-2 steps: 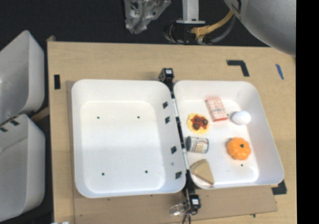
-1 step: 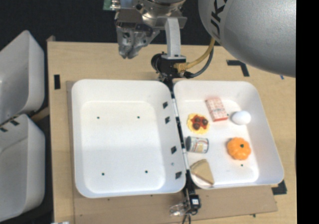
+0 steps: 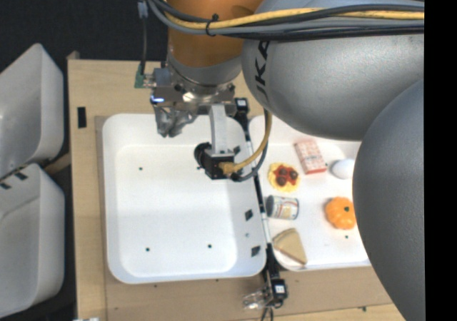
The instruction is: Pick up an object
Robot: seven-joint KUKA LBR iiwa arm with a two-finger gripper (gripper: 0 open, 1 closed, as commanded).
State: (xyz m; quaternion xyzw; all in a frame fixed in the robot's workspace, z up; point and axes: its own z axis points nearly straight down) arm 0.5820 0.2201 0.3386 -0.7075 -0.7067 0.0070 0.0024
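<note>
My gripper (image 3: 172,125) hangs below the orange wrist band, over the far part of the left bin (image 3: 114,191). A black fitting with a yellow cable (image 3: 212,160) sits just right of it, near the wall between the bins. I see nothing held in the gripper. The right bin (image 3: 325,261) holds the loose objects: a pink box (image 3: 308,155), a white egg-like piece (image 3: 343,167), a yellow disc with red berries (image 3: 284,177), a small jar (image 3: 282,207) on its side, an orange pumpkin (image 3: 340,213) and a tan wedge (image 3: 290,247).
The big grey arm covers the right side of the view and the right bin's far edge. The wooden bench (image 3: 86,170) frames both bins. White moulded shapes (image 3: 25,120) lie off the bench at the left. A small metal clip (image 3: 260,299) sits at the front edge.
</note>
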